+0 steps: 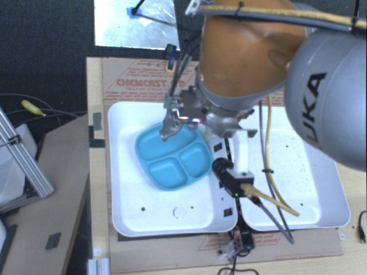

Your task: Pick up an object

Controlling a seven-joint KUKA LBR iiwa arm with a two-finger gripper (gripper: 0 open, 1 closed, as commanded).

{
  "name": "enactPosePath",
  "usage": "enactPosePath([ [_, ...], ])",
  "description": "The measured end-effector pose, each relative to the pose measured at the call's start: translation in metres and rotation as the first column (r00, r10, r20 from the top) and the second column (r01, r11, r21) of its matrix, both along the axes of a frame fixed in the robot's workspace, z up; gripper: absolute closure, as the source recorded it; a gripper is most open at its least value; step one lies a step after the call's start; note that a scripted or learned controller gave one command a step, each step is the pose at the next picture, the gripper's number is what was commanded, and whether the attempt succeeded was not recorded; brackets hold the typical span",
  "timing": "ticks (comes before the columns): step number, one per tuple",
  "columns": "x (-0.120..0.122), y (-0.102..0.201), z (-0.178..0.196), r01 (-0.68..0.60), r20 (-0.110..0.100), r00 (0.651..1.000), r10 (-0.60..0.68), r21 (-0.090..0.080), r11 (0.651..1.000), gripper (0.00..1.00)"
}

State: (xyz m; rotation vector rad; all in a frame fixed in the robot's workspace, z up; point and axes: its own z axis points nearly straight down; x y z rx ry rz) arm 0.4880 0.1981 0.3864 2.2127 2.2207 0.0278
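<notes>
A light blue divided plate point(175, 164) with three compartments lies tilted in the left white bin point(133, 209). My gripper point(170, 128) hangs from the large grey and orange arm point(246, 50) and is down at the plate's far edge, over its upper left compartment. The gripper's tip looks to be touching or just above the plate's surface there. The arm's wrist hides the plate's far right corner.
The right white bin point(304, 171) lies beside the left one, partly under the arm. A black connector point(228, 178) and yellow cables point(269, 196) hang over the divide between the bins. A small clear round mark point(179, 212) sits near the left bin's front.
</notes>
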Motion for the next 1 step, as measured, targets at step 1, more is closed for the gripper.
enactPosePath([
  [1,0.0126,-0.0332,0.1440,0.005,0.003,1.000,-0.005,-0.001,1.000,0.00],
])
